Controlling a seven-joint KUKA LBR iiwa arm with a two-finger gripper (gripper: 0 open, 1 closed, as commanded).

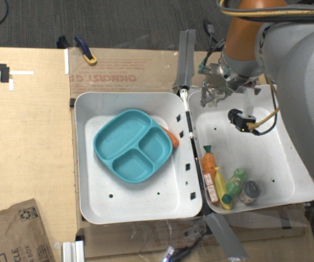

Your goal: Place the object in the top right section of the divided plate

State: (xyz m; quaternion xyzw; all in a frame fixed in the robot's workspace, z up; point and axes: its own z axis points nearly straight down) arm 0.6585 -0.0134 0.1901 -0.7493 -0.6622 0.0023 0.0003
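Note:
The teal divided plate (133, 145) lies tilted in the left bin (91, 195), with one large section and two smaller ones. A small orange object (172, 138) rests on the bin floor against the plate's right rim, partly hidden by it. My gripper (211, 97) hangs over the far left corner of the right bin (288, 162), near the divider between the bins. It is open with nothing between its fingers, well apart from the plate and the orange object.
At the front of the right bin lie an orange carrot-shaped item (209, 162), a yellow item (220, 185), a green bottle (236, 180) and a small can (250, 191). A black cable loop (243, 120) hangs below the wrist. Cardboard covers the bench on the left.

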